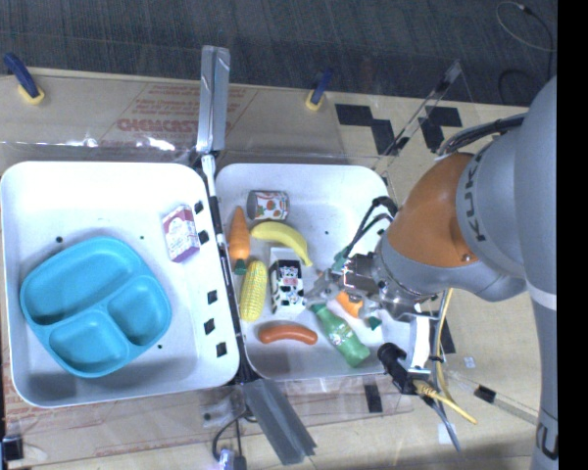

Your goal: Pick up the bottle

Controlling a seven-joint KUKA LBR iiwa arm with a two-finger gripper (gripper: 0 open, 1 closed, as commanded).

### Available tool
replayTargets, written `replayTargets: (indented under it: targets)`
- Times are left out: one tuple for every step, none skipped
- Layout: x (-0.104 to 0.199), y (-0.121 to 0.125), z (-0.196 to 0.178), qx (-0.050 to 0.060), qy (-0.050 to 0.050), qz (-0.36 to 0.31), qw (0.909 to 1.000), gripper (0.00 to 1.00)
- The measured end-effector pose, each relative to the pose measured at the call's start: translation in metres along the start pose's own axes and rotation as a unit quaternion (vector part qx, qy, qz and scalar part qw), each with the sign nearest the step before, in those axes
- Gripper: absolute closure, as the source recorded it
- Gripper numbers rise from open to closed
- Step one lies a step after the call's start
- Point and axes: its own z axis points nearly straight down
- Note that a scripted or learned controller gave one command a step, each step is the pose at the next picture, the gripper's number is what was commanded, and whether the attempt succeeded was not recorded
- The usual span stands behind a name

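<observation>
Green bottle (341, 334) lies tilted near the right bin's (304, 176) front-right corner, cap end toward the gripper (351, 284), which sits just above it; jaw state cannot be told, wrist blocks the view. Close on the bottle's left: one sausage (287, 334) by the front wall. Further left and up: one corn cob (254, 290), one carrot (238, 237), one banana (283, 239), one can (269, 204), one black-and-white carton (287, 284). Bare floor toward the back-right corner. Left bin (98, 176): one blue divided tray (93, 305), one small box (180, 233), open floor around them.
</observation>
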Motion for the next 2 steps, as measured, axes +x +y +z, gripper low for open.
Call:
replayTargets:
  targets:
    - [0.002,-0.001,-0.024,-0.002,0.000,0.086,0.9963,0.00]
    - [0.047,-0.011,0.021,-0.004,0.001,0.139,0.9903,0.00]
